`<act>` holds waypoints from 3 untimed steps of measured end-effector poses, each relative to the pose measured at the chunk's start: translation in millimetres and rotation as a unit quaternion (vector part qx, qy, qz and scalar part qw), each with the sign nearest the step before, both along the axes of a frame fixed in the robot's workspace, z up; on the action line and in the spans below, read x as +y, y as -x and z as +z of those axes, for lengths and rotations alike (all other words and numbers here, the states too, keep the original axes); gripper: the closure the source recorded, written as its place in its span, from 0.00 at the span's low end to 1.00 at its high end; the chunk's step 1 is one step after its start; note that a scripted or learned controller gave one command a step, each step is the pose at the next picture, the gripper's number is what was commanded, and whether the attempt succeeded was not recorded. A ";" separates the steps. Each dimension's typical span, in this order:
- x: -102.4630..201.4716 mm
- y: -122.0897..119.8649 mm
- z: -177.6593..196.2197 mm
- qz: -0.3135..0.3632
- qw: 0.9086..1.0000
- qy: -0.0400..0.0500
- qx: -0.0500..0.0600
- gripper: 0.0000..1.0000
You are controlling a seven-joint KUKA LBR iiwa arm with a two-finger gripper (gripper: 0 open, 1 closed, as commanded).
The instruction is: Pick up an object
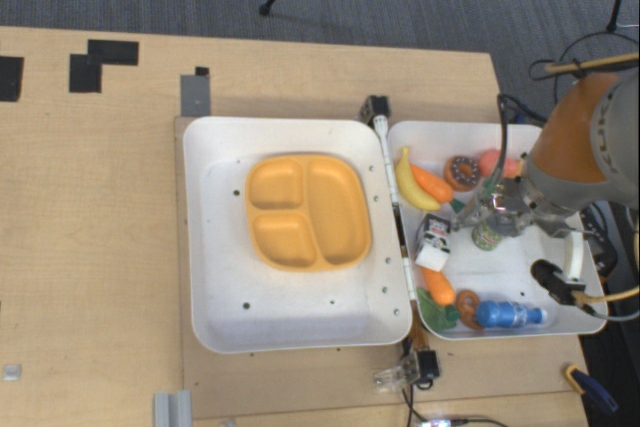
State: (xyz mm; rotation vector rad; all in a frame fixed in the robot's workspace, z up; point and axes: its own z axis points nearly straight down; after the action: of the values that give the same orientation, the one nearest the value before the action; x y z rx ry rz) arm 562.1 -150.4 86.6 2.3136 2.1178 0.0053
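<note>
- Over the right bin [560,323], camera view: the gripper [492,215] hangs just above a small green-capped item [487,236], a banana [412,183] further left.
- Whether it is released or clenched, I cannot tell.
- Judged nearest target: that green-capped item, directly underneath.

No lettering can be read — labels too small, too blurred.

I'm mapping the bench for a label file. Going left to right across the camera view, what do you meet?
Left bin → yellow divided plate → banana → chocolate donut → blue bottle → arm's orange band.
</note>
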 end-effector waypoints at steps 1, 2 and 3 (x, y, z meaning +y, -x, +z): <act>4.7 -0.5 0.3 0.147 0.989 0.002 -0.001 0.00; 31.4 -16.0 -0.1 -0.026 1.000 0.000 -0.001 0.00; 43.7 -52.7 1.1 0.177 0.984 0.004 -0.001 0.00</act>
State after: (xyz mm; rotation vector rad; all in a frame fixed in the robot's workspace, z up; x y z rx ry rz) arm 614.8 -106.7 87.8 1.8987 2.4884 0.0007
